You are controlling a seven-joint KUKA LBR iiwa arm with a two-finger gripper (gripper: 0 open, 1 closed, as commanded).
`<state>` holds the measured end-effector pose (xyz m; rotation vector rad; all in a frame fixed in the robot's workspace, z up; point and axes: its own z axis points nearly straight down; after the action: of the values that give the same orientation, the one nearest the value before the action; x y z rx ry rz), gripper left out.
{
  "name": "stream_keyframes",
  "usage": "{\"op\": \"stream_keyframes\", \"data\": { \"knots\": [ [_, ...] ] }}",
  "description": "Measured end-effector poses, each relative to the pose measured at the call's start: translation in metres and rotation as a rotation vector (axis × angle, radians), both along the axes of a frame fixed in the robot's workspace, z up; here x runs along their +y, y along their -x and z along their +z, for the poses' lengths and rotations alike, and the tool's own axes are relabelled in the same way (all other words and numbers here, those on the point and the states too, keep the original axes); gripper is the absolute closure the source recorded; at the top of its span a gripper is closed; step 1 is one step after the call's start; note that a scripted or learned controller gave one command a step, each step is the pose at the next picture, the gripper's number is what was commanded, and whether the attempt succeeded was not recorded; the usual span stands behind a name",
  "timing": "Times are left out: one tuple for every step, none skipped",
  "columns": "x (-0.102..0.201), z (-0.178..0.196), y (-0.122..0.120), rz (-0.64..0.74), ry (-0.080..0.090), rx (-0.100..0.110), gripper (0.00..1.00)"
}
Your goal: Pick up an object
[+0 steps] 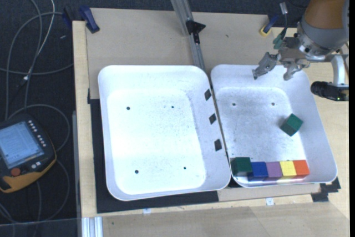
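Hovering over the right bin's (316, 119) far edge: gripper (276, 70), fingers spread wide, nothing between them. Below and slightly right of it, well apart, on the bin floor: green cube (291, 124), tilted. Along the near wall, touching in a row: green, blue, purple, yellow, orange blocks (270, 167).

Robotics lab, teach pendant (22, 150), loose cables (28, 25), clamped bench (144, 41)
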<state>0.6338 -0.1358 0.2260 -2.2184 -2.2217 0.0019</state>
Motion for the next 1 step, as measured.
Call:
{"op": "stream_keyframes", "data": {
  "knots": [
    [-0.0458, -0.0316, 0.0891, -0.007, -0.002, 0.005, 0.00]
  ]
}}
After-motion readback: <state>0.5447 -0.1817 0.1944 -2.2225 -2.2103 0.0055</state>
